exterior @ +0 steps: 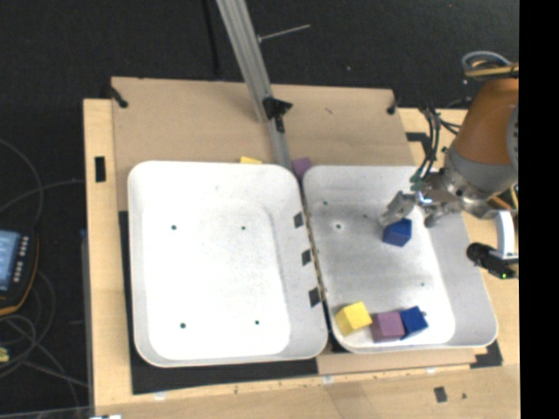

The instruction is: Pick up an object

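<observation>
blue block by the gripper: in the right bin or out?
In. The blue block lies inside the right bin, just below the gripper.

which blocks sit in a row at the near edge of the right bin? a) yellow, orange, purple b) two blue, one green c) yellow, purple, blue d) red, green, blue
c: along the near wall of the right bin lie a yellow block, a purple block and a blue block, side by side.
</observation>
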Tool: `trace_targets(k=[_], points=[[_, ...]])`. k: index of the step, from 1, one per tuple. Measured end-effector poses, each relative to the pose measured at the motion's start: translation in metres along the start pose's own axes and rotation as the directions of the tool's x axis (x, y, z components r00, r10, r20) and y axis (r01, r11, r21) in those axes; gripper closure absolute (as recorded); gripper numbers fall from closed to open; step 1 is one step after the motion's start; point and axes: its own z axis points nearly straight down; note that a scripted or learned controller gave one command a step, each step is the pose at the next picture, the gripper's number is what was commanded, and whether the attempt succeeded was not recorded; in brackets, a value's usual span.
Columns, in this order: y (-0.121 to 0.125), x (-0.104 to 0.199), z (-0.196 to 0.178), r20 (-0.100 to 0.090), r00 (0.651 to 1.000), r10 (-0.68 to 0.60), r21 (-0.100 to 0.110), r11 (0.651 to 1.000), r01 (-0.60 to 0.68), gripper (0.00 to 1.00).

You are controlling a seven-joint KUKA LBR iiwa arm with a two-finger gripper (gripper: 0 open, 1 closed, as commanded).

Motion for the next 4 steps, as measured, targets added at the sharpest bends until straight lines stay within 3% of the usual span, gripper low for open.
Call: trace_targets(k=[1, 2, 3, 4], points=[[0.01, -0.002, 0.068, 0.001, 1.0, 0.002, -0.008, 1.0, -0.002, 0.0], [0.027, 0.018, 0.076, 0.005, 1.0, -0.004, -0.016, 1.0, 0.004, 0.0], [0.026, 0.016, 0.066, 0.004, 1.0, -0.003, -0.015, 1.0, 0.003, 1.0], [0.04, 0.075, 0.076, 0.001, 1.0, -0.007, -0.015, 1.0, 0.007, 1.0]])
